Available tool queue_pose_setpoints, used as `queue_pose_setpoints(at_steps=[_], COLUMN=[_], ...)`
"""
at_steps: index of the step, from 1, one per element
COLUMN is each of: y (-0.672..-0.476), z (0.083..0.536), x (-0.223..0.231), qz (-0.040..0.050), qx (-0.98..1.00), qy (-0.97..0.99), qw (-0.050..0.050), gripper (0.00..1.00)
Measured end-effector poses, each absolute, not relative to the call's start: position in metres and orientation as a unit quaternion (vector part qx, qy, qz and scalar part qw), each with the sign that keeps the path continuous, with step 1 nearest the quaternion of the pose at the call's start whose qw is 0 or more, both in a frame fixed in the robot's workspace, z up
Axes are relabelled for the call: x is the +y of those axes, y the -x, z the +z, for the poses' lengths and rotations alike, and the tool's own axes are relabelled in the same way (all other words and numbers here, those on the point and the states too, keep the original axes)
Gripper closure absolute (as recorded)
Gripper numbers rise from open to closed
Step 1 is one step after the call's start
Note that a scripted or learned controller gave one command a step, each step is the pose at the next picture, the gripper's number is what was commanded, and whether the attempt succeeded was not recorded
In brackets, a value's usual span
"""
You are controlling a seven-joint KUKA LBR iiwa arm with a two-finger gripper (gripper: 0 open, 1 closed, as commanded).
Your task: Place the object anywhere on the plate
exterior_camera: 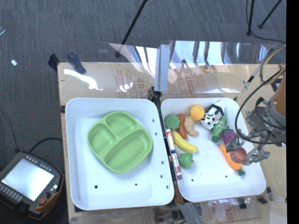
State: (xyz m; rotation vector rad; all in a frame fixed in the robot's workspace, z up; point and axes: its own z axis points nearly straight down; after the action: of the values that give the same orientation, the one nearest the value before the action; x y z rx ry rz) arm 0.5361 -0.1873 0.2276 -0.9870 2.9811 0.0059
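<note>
Although the arm has its end effector over the right bin, the placing itself is not yet done, by my judgement. Nearest the camera, the green plate lies in the middle of the left bin, three compartments, nothing on it.

In the right bin the goods sit toward the middle and far side. A green pepper lies just beside the dividing edge, with a banana beyond it, then a broccoli, an orange and a black-and-white carton near the far rim.

At the bin's right edge the end effector is low among a carrot and a reddish-brown piece, with a purple item just past them. Which object it is set on I cannot tell; the reddish-brown piece touches or lies under its tip. Whether the fingers are spread or pressed together I cannot tell either, and no object is seen plainly between them.

Remaining, as I assess it: secure one object, carry it across the dividing edge, and set it down on the plate. The task stands at its first stage.
</note>
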Motion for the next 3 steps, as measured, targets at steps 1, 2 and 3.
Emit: queue_pose_setpoints(at_steps=[1, 2, 3], y=[-0.495, -0.494, -0.484], z=[0.263, 0.270, 0.242], x=[-0.168, -0.207, -0.191], qz=[0.0030, -0.0004, 0.0018], qx=[0.905, 0.824, 0.780], qy=[0.425, 0.567, 0.626], qw=[-0.001, 0.002, 0.001], gripper=[1.00, 1.00, 1.00])
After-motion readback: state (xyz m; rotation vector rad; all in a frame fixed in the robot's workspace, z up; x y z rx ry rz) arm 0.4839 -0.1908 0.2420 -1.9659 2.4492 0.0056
